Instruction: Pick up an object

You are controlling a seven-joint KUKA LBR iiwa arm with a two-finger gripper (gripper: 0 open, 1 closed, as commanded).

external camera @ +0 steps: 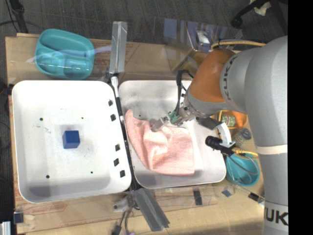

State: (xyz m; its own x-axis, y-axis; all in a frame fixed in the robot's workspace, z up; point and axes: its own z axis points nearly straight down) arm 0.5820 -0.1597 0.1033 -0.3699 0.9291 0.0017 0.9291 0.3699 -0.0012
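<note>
A pink cloth (164, 148) lies crumpled across the right bin (146, 94). My gripper (161, 124) reaches in from the right and sits low at the cloth's upper edge, its metal fingertips (155, 126) touching the fabric. A green part shows just behind the fingers. A blue cube (71, 139) rests alone in the left bin (29, 97), far from the gripper.
A teal plastic container (64, 53) sits on the bench behind the left bin. To the right of the right bin lie an orange and yellow item (231, 118) and a teal bowl (242, 169). The arm's grey body covers the right side.
</note>
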